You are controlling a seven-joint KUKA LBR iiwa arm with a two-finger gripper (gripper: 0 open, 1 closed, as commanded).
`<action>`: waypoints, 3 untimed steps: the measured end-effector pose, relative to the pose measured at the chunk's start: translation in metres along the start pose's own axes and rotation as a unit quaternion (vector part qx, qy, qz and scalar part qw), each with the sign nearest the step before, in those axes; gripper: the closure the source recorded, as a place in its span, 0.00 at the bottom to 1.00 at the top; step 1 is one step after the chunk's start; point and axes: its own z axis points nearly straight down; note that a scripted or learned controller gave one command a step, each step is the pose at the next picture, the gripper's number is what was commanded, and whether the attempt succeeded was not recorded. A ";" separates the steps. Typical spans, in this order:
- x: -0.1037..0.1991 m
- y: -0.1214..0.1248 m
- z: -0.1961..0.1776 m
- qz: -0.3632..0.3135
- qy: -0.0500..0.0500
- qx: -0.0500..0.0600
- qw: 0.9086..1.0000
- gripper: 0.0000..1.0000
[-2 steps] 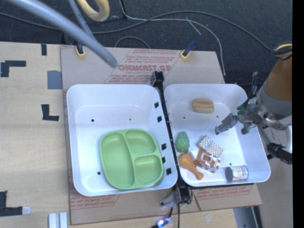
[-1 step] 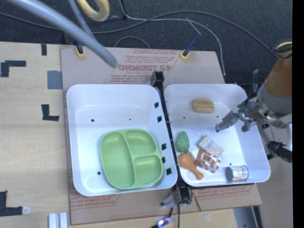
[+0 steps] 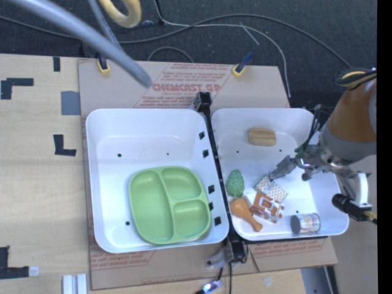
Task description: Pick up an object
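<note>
Objects for picking lie in the right bin (image 3: 318, 225), where I see my hand (image 3: 283, 168) low at middle right of the frame. Its fingers look spread, with nothing between them, just above a patterned orange-and-white box (image 3: 268, 202). I cannot read the box's print. Beside it lie a drumstick toy (image 3: 245, 212) and a green leafy piece (image 3: 235, 182); a small can (image 3: 305, 223) sits lower right, label blurred. A bread roll (image 3: 261, 137) rests higher up. The left bin (image 3: 98, 164) holds a green divided plate (image 3: 169, 204). Cardboard (image 3: 184, 87) on the bench shows red lettering, partly hidden, too faint to read.
</note>
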 end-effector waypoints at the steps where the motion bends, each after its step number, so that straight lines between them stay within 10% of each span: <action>1: 0.008 -0.008 0.054 0.000 0.000 0.001 1.000 0.00; 2: 0.009 -0.008 0.069 0.000 -0.001 -0.003 1.000 0.00; 3: 0.008 -0.008 0.059 0.000 -0.002 -0.004 1.000 1.00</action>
